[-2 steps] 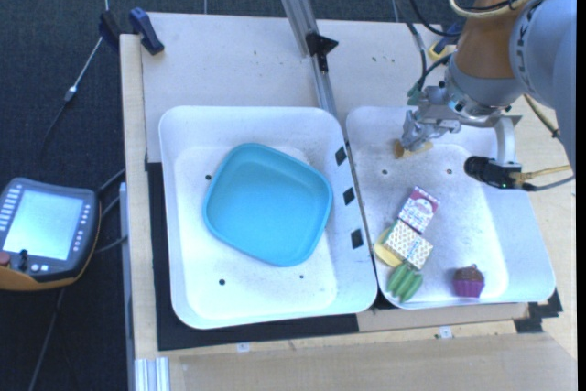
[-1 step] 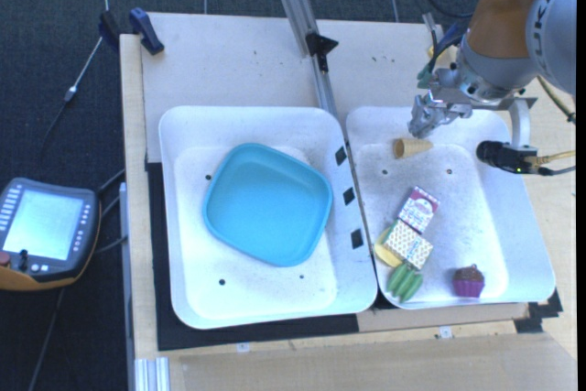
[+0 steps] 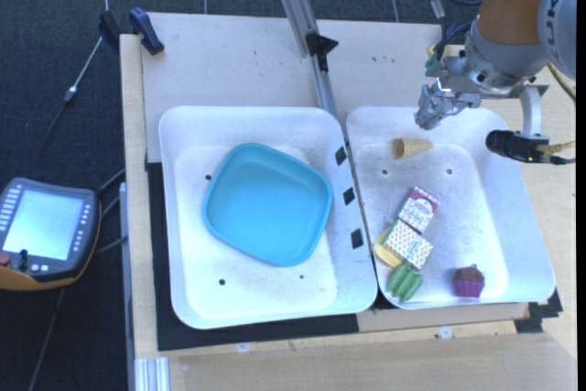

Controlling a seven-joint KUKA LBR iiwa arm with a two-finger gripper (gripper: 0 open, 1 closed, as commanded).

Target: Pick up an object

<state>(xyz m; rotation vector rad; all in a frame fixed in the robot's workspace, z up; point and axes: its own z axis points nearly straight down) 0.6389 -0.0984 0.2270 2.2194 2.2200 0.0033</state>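
Observation:
The right bin (image 3: pixel 513 215) holds a tan ice-cream cone (image 3: pixel 411 146) near its far edge. A pink-and-white carton (image 3: pixel 417 210), a checkered box (image 3: pixel 407 244), a yellow piece (image 3: pixel 386 254) and a green pod (image 3: pixel 404 282) lie toward the front. A purple cupcake (image 3: pixel 469 280) sits at the front right. My gripper (image 3: pixel 430 115) hangs above the bin's far rim, just up and right of the cone, with nothing seen between its fingers.
The left bin (image 3: pixel 183 142) holds a blue square plate (image 3: pixel 267 203). A metal pole (image 3: pixel 295 0) slants down to the divide between the bins. A teach pendant (image 3: pixel 44 232) lies off the bench at the left, with cables on the floor.

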